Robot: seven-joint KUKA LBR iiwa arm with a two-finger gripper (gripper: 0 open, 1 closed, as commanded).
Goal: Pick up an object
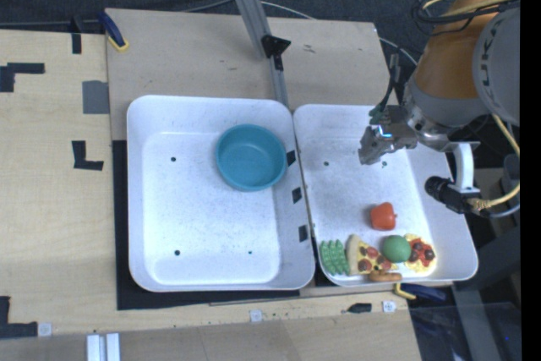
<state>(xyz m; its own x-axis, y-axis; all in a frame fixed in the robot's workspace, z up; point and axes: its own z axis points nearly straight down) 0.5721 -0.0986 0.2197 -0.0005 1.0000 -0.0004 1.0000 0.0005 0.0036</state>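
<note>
Gripper (374, 150) over upper part of right bin (338, 182); jaw state cannot be told, nothing seen held. Red tomato (383, 216) below it, apart. Green ball (395, 248), pizza slice (365, 256), green ridged piece (333, 254) along near edge. Blue bowl (250, 157) in left bin (169, 207).

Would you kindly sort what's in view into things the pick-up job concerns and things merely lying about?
Job:
- grey two-finger gripper
- small red round toy
- green round toy
- round teal bowl
- pile of small colourful toys

Lying about:
- blue-and-yellow clamp
- black tape marks
</note>
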